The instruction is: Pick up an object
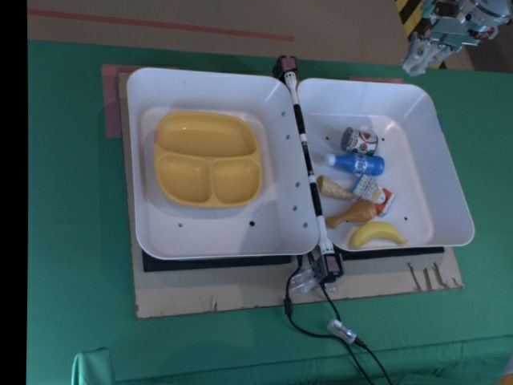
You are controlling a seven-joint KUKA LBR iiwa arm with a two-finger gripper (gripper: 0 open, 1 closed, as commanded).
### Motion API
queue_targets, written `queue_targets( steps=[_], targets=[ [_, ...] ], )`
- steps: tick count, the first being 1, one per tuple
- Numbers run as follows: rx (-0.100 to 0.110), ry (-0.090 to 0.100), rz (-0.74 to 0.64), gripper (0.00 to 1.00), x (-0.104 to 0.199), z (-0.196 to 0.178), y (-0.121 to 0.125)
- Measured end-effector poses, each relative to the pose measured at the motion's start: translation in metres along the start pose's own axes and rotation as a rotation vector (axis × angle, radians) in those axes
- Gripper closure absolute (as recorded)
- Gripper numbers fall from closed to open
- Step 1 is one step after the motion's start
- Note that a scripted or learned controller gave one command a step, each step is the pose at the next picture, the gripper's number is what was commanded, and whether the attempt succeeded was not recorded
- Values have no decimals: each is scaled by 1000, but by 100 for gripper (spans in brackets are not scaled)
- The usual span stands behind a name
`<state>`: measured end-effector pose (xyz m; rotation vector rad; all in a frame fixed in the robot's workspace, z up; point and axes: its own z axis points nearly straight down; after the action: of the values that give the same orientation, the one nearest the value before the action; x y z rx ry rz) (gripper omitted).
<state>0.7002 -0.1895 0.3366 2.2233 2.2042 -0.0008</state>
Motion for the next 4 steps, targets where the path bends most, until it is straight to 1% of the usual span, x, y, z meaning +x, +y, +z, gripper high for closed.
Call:
queue_targets(
  steps=[2,3,4],
  targets=[
    [-1,-1,-2,100,1,-1,0],
    [-16,-9,2,100,0,-21,2],
    [-1,-1,-1,100,3,-1,0]
  ],
)
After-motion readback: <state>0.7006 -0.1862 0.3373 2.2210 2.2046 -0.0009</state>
